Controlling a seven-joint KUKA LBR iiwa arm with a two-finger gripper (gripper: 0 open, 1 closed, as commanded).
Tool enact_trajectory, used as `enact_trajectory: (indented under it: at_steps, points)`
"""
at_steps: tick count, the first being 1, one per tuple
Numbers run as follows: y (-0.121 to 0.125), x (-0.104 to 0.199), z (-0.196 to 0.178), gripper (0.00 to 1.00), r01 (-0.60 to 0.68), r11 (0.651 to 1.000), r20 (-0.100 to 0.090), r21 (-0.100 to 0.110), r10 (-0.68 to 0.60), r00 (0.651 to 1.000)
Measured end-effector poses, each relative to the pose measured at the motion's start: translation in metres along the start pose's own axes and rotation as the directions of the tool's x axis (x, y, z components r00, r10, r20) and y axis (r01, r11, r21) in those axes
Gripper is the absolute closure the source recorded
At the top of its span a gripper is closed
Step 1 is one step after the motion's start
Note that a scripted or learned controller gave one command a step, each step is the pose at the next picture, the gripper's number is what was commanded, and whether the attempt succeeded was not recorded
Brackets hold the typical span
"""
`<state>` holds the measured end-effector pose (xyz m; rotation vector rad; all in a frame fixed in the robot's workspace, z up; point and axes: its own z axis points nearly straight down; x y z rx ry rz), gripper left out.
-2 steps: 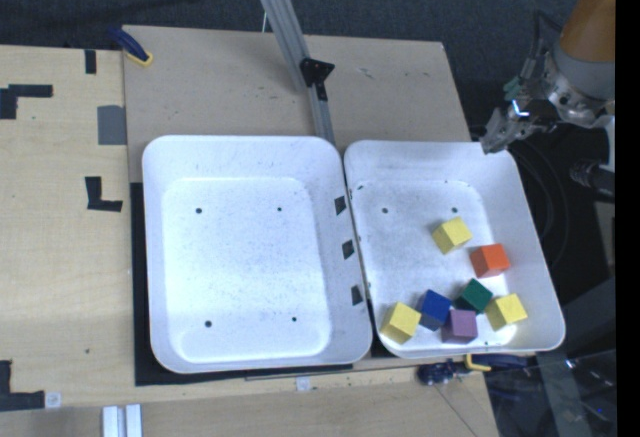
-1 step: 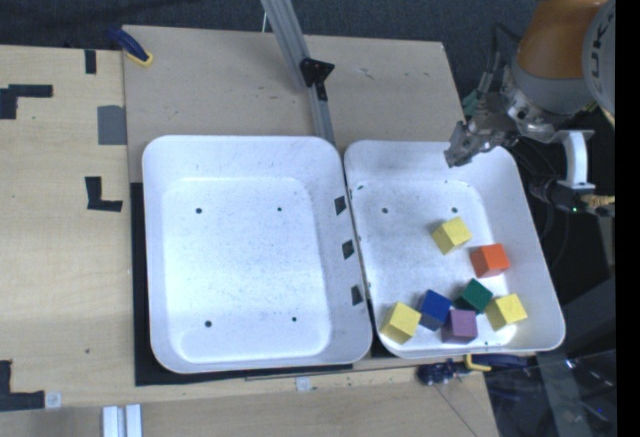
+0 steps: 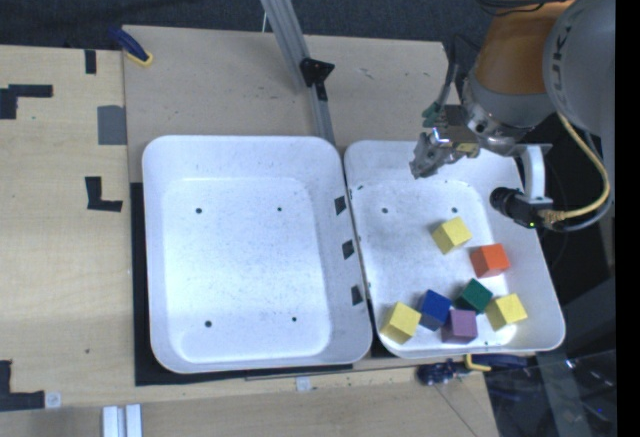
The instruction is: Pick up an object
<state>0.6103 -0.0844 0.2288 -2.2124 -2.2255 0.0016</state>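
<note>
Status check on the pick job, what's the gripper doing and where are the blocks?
Gripper over the right bin's far edge, nothing seen between its fingers. Seven blocks lie in that bin; nearest is a yellow block. Nothing in the way.

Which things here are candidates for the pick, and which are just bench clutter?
For the job: end effector; right bin; in it, three yellow blocks, e.g., orange block, green block, blue block, purple block.

Lying about: left bin, metal pole, black tape marks.

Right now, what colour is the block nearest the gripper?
Yellow block, camera view.
</note>
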Motion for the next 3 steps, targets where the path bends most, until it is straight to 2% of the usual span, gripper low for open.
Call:
enact_trajectory:
  at_steps: [1, 3]
  points:
    - [-0.007, 0.051, -0.009, 1.00, 0.001, 1.000, 0.000, -0.001, -0.001, 1.000]
    - [-0.029, 0.173, -0.007, 1.00, 0.003, 1.000, 0.000, -0.001, -0.003, 1.000]
